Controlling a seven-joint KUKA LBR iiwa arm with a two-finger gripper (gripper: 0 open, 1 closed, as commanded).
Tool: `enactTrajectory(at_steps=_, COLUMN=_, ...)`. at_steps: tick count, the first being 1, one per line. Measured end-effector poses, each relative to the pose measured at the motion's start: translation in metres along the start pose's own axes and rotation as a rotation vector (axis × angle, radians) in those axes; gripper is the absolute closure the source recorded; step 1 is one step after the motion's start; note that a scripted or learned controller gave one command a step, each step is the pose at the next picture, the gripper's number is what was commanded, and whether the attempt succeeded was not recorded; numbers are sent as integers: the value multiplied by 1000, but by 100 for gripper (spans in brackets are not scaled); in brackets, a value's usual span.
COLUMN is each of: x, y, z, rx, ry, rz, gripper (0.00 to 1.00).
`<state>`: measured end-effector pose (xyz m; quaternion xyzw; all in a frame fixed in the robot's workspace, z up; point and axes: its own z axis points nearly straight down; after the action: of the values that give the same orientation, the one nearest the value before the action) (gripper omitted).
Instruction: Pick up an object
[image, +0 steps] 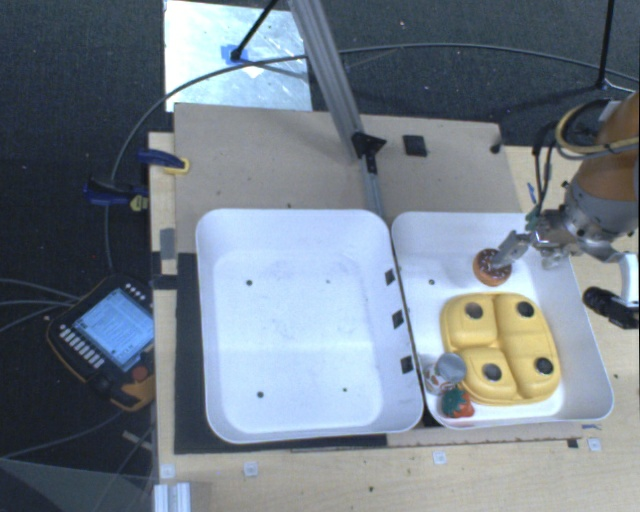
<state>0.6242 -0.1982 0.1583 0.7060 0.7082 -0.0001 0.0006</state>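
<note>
The right bin (590, 400) holds three things. A small round brown object (489, 266) lies near its back. A yellow four-lobed block (503, 347) with dark holes fills its middle. A small grey, red and green toy (448, 385) sits at its front left corner. My gripper (527, 257) hangs low over the back of this bin, with its fingers spread apart and nothing between them. The left fingertip (503, 256) is right beside the brown object, at its right edge. The yellow block is just in front of the gripper.
The left bin (215, 300) lies beside the right one. A metal pole (335, 85) slants across the bench's back edge. A teach pendant (105, 335) and cables lie on the floor to the left.
</note>
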Motion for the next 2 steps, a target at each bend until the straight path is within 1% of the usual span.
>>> enactTrajectory(at_steps=1, x=4, y=-6, z=44, rx=-5, ry=0, rz=2, gripper=0)
enactTrajectory(at_steps=2, x=3, y=-6, z=33, rx=-5, ry=-1, rz=0, gripper=100)
